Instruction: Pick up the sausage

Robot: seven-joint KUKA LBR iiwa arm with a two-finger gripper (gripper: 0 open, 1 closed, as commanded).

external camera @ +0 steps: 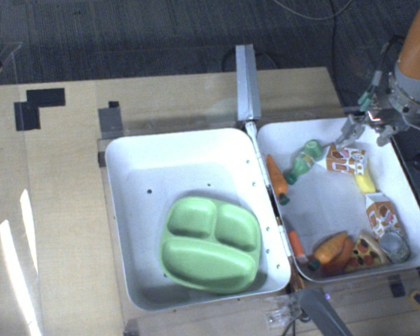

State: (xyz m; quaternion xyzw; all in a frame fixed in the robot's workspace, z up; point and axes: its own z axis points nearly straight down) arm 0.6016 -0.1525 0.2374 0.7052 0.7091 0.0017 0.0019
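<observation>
bins: two shallow white (124, 211) | green sectioned plastic plate (212, 242): one | orange-red sausages (275, 176): two | gripper (364, 128): grasp unclear

The middle of the right bin (419, 207) lies bare, an open patch of white floor with room to come down. Around it things crowd the edges: a carrot (275, 176) along the left wall, a green bottle (304, 157) and a snack packet (346, 160) at the top, a second packet (382, 218) on the right, and a heap in the lower corner. In the left bin (131, 172), a green divided plate (211, 243) fills the lower half; the upper half is free.
</observation>
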